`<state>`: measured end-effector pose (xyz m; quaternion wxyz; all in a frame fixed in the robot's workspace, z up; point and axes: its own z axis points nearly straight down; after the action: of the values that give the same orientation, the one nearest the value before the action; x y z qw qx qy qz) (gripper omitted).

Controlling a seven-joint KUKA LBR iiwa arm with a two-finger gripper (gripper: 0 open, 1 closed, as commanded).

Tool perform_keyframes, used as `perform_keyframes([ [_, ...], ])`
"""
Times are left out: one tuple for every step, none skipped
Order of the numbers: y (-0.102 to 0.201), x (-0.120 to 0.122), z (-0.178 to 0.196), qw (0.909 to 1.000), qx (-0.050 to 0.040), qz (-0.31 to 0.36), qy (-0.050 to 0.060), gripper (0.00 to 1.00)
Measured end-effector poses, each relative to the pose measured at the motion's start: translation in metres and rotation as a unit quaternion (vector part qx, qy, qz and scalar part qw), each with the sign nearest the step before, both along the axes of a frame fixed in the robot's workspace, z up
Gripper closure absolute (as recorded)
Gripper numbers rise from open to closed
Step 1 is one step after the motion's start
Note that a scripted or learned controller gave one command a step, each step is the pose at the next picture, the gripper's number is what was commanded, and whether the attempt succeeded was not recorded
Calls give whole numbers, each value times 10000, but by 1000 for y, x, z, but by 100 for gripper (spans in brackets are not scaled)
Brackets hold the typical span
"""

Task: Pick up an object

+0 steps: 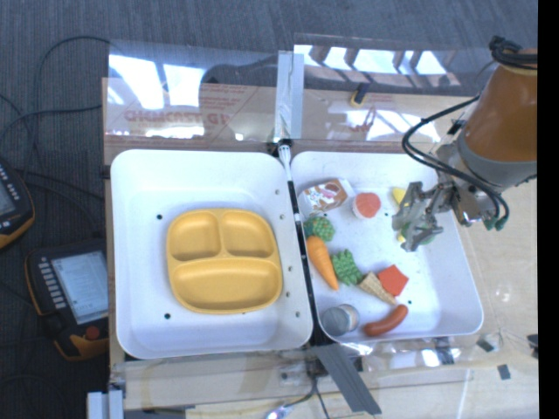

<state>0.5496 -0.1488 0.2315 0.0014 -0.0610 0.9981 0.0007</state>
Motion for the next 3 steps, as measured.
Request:
perform_keyframes([
  [40, 67, 10, 9997, 1, -225, -6, 100],
  [-42, 100, -48, 10000, -18, 41, 3, 100],
  [34, 91, -2, 9993, 1, -365, -9, 100],
])
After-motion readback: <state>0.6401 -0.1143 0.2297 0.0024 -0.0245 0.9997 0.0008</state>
